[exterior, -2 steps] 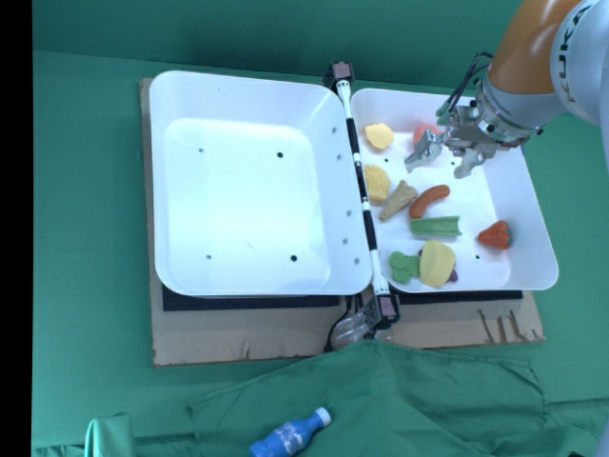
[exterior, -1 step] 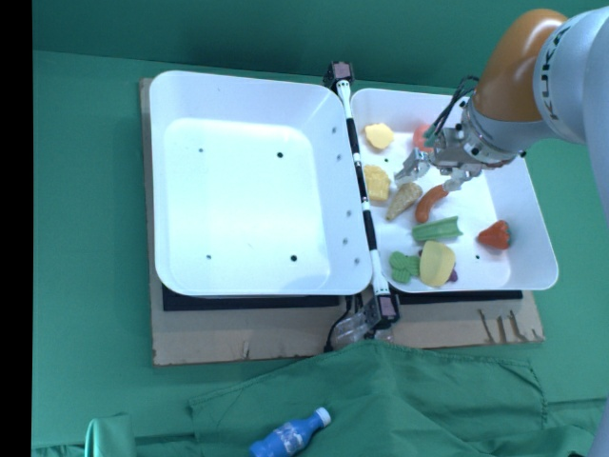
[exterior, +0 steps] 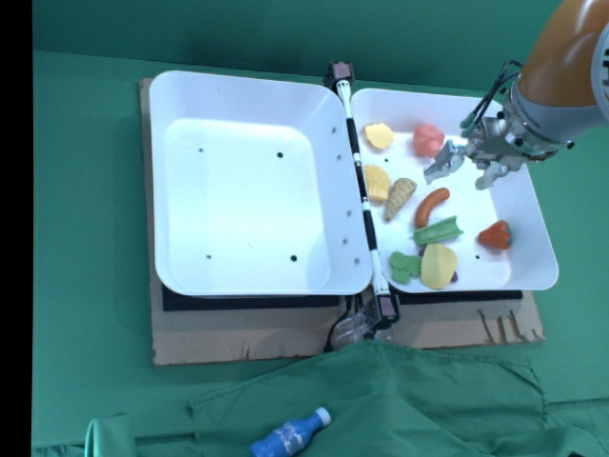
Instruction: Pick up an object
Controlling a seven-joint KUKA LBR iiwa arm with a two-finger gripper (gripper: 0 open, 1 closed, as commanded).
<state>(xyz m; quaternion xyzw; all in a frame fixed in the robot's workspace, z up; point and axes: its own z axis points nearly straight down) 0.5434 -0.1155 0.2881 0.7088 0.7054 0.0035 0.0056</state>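
The left bin (exterior: 247,193) sits on a cardboard sheet (exterior: 238,341) spread over green cloth (exterior: 86,208), and only a few small dark dots mark its floor. Below it, on rumpled cloth near the bottom edge, lies a small blue bottle (exterior: 290,433) with a white cap. A black-and-white bar (exterior: 360,184) runs between the two bins.

The right bin (exterior: 533,255) holds a scatter of toy food. Nearest the bar are a yellow-orange piece (exterior: 379,136) at the top, a yellow corn piece (exterior: 377,183) below it, and a tan cone-like piece (exterior: 400,197) touching the corn's right side. Lower down sit green broccoli (exterior: 404,267) and a yellow piece (exterior: 439,266) side by side. Between them and the upper items lie a red-orange sausage (exterior: 430,207) and a green pod (exterior: 437,230) just beneath it. A pink piece (exterior: 428,140) rests near the top, and a red pepper (exterior: 495,236) (green at its stem) sits toward the right wall.

The gripper (exterior: 468,167) hangs above the bin's upper right part, just right of the pink piece, its fingers (exterior: 443,163) spread apart with nothing between them.
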